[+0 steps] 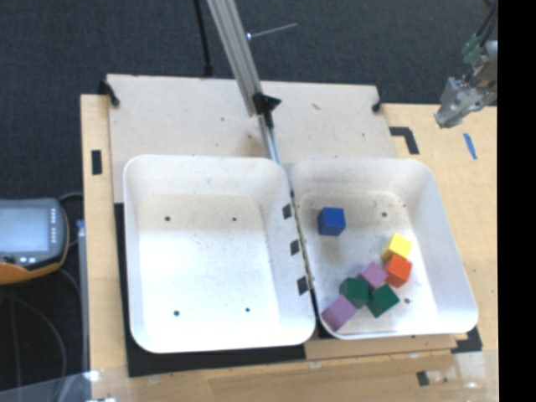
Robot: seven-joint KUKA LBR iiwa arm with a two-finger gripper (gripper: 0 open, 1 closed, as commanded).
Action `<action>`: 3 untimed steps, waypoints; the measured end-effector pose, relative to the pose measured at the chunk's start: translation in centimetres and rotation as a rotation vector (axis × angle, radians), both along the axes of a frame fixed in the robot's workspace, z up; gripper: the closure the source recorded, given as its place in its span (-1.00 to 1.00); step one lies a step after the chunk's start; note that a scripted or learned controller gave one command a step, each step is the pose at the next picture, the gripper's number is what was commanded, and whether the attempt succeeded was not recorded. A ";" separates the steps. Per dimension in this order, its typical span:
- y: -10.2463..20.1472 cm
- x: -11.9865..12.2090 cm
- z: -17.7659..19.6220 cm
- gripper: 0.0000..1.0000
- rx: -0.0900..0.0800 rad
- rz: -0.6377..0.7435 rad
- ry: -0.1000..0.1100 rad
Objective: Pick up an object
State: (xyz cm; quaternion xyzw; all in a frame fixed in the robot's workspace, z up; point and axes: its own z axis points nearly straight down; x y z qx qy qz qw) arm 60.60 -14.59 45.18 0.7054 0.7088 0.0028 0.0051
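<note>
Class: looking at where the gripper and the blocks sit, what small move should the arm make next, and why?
Probably swing the gripper over the right bin toward the blue cube. The gripper sits outside the bins, and that cube stands apart from the clustered blocks.

We see an evenly lit scene under soft, diffuse light with no harsh glare. The two white bins [209,249] are the brightest areas, nearly washed out on their floors, with faint grey shading along their inner walls. The coloured blocks [373,279] cast only short, weak shadows. The dark floor [100,23] around the worktop [96,224] swallows detail. The whole picture is soft and grainy, and the end effector [459,107] at the upper right looks blurred.
</note>
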 end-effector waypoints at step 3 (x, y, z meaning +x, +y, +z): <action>1.4 3.0 9.5 -1.00 0.000 0.000 0.009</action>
